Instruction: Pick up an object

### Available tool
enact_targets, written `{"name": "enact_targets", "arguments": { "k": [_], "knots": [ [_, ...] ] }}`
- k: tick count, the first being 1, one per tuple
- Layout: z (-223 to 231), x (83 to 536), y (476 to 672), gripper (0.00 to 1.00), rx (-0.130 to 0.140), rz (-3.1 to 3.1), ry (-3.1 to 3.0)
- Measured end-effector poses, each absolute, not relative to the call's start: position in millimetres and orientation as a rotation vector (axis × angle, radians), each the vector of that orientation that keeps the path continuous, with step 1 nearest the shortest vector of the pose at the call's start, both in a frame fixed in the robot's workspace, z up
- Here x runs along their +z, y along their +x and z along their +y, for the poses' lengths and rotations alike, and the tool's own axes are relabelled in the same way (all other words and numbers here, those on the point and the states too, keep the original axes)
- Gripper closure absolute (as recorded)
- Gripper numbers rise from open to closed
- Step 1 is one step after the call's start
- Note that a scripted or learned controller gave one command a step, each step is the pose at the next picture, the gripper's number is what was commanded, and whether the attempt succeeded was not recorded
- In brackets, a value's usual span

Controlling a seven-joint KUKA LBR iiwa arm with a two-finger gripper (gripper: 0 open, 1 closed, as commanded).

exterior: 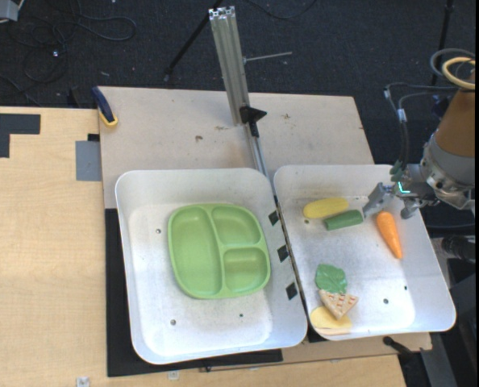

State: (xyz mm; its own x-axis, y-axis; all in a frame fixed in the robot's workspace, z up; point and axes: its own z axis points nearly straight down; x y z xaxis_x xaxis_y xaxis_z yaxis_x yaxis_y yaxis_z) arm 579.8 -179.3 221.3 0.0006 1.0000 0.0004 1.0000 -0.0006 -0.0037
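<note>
Two shallow white bins sat side by side on a bench, seen from above at a slant. The left bin (143,329) held a green divided plate (219,251). The right bin (433,317) held toy food: a yellow piece (325,208) touching a dark green piece (343,220) near the far side, an orange carrot (389,234) to their right, and near the front a green leafy piece (331,277), a tan wedge (339,303) and a pale yellow piece (329,321) close together.

The arm (456,135) reached in from the right. Its gripper (391,199) hung just above the carrot's thick end, with its two fingers spread apart and nothing between them.

The carrot looked like the nearest target. It was probably light, stiff plastic with a smooth, tapering surface that could slip out of a pinch. The safest hold seemed to be across its thicker upper half, fingers on either side of its width.
</note>
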Motion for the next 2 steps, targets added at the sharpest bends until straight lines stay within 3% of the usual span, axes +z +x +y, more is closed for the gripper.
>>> {"name": "enact_targets", "arguments": {
  "k": [1, 2],
  "knots": [
    [-179.4, 222.4, 580.5, 0.0, 0.001, -2.221, -2.221],
    [-176.9, 166.2, 590.0, 0.0, 0.005, -2.22, -2.216]
  ]
}}
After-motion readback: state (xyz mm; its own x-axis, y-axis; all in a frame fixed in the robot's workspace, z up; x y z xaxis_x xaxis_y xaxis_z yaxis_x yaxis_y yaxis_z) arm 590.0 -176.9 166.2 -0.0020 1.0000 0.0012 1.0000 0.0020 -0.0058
